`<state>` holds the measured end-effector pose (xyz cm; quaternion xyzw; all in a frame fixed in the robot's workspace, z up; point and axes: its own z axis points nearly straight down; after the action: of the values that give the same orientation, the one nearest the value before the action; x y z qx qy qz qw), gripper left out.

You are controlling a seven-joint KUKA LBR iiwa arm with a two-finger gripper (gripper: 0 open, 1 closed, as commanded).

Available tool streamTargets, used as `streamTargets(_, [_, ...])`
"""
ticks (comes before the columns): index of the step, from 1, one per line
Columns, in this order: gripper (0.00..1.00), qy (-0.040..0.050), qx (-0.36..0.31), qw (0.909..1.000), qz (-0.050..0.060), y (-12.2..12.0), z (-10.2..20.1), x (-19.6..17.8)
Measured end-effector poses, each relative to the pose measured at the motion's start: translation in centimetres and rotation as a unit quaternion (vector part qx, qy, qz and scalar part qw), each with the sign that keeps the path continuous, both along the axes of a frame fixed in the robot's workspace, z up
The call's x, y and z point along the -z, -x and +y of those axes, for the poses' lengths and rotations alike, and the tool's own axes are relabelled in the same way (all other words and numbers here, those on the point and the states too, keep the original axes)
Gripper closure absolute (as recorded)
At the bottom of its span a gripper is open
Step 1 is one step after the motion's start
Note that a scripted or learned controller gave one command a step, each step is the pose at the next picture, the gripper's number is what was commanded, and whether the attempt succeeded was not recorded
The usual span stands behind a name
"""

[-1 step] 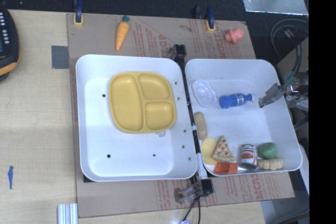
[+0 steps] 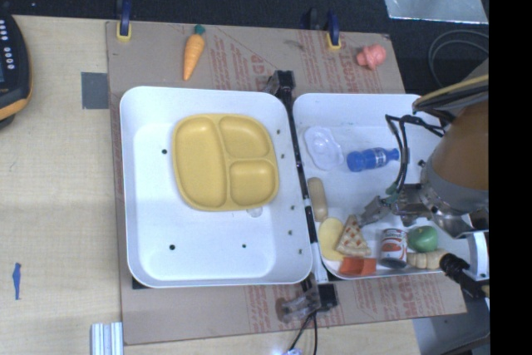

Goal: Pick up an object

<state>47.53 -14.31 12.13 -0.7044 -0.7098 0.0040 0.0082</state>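
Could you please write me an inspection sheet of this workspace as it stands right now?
Surface: bench bearing two white bins, the left bin and the right bin, on a brown board.
Job's things: right bin holds a blue bottle, clear cup, pizza slice, small can and green ball.
Clutter: yellow divided plate in left bin; carrot and pink toy lie on the board outside the bins.
Grippers: tool low over right bin, nothing seen between its fingers.
Cables: black wires along the arm.
Surroundings: dark floor, clamps on the board.
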Motion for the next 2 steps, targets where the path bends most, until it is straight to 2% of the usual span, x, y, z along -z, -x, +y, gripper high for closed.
streamTargets(1, [0.00, 0.0023, -0.002, 0.9999, -0.013, -9.5, 4.8, -4.5])
streamTargets(2, [0.00, 0.0054, 0.001, 0.9998, -0.019, -13.7, 1.1, 1.0])
